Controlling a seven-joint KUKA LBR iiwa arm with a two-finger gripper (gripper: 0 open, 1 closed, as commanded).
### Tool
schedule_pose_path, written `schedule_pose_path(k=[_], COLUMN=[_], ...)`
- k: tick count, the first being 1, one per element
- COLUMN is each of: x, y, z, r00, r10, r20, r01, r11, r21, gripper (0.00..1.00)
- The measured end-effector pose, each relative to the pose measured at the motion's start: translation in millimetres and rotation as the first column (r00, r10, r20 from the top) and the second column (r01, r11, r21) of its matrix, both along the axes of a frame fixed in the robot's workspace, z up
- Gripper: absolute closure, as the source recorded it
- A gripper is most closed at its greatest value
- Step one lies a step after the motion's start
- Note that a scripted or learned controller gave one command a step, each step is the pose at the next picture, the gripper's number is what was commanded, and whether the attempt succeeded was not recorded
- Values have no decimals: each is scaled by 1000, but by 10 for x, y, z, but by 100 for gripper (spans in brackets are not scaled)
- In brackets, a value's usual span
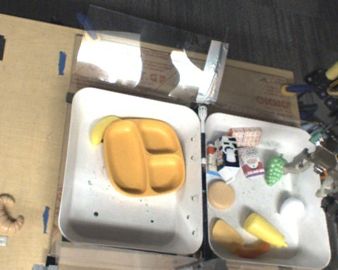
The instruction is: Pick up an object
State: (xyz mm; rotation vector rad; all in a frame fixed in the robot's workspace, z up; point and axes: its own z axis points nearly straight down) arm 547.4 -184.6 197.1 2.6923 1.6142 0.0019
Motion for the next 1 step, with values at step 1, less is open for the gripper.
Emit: schedule_pose_path(k=[1], x=[306], y=[429], z=[-1026], r00=[987], r10=[160], r20=[-1], r01=[-160], r11=[987], r21=[1], gripper=[0])
